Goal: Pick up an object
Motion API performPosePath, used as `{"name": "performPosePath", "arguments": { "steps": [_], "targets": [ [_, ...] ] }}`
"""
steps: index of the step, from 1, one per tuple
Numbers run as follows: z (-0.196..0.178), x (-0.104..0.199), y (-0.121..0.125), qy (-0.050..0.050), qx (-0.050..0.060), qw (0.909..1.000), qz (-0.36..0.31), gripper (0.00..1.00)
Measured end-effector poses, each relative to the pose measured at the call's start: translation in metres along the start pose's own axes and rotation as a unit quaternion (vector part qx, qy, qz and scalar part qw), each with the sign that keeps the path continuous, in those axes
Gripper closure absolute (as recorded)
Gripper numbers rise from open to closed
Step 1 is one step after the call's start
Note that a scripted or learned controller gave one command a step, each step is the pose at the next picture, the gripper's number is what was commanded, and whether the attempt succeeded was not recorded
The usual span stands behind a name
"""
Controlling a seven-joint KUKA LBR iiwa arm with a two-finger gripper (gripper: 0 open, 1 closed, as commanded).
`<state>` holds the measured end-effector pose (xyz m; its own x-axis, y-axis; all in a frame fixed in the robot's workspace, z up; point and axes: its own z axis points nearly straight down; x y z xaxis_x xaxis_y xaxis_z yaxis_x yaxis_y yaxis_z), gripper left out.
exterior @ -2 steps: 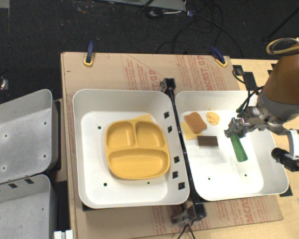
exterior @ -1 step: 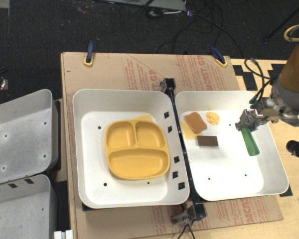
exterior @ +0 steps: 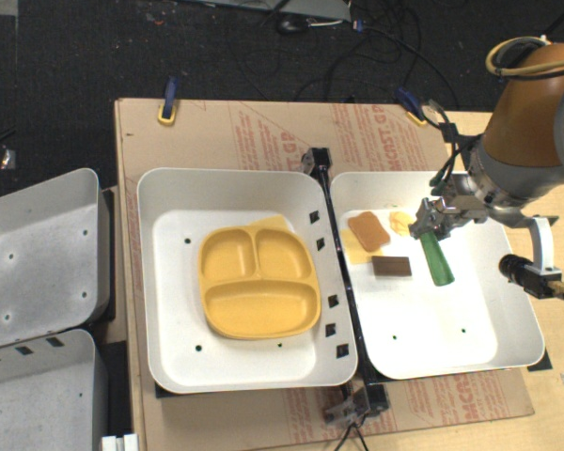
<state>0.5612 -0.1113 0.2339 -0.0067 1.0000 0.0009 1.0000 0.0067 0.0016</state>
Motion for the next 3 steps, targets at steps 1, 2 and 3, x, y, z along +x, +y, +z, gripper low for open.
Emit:
{"name": "performPosePath", "arguments": {
  "steps": [1,2,3],
  "targets": [
    [0.004,0.044,0.008,0.000,0.001,1.0000,0.000,1.00],
    [0.005,0.100,0.012,0.001,0.001,1.0000,-0.001,1.00],
    [-0.007,0.151,0.033,0.001,0.000,1.0000,-0.001,1.00]
  ]
}}
